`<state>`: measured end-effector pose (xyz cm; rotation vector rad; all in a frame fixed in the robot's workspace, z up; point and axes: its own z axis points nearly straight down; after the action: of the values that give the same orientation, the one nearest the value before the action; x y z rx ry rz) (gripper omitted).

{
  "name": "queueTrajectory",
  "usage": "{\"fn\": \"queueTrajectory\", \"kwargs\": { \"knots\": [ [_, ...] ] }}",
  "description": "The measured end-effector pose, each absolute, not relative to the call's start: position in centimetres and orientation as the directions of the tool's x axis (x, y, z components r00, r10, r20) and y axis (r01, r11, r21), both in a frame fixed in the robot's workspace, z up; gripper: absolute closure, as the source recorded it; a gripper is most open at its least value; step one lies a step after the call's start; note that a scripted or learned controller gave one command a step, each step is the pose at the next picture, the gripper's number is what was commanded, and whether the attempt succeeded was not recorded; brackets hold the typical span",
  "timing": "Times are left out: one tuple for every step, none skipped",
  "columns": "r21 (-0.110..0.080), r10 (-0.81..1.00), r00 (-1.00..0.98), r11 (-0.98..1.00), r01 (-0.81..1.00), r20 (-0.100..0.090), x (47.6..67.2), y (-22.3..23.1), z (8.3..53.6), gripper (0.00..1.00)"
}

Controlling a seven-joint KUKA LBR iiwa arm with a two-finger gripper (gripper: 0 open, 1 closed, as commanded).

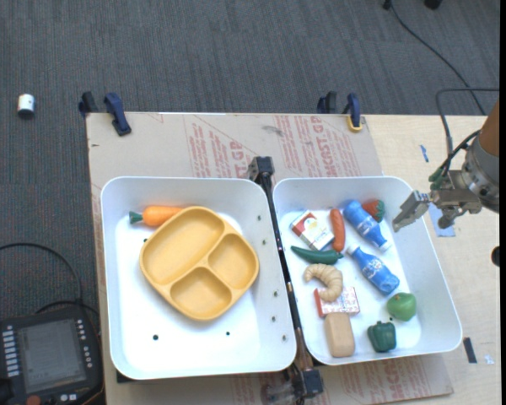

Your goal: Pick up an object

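Blue bottle (374,269) lies slantwise, cap toward upper left

An orange band tops the grey wrist, black cables looping beside the metal-grey tool (422,209).

Faint red lettering printed upside down across the far part of the counter (236,146), too pale and inverted to read with certainty. White markings on the two blue bottles (373,267) in the right bin (443,302), too small to read. No other legible text, numbers or signs.
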<state>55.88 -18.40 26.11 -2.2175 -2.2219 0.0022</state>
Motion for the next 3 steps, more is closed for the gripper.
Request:
{"fn": "queueTrajectory", "kwargs": {
  "knots": [
    [-0.004, 1.0, 0.0, 0.0, 1.0, 0.002, 56.6, -18.9, 8.6, 0.0],
    [-0.006, 1.0, 0.005, -0.005, 1.0, 0.004, 56.6, -18.9, 9.5, 1.0],
    [-0.002, 1.0, -0.004, 0.004, 1.0, 0.002, 58.4, -12.6, 13.2, 1.0]
  ]
}}
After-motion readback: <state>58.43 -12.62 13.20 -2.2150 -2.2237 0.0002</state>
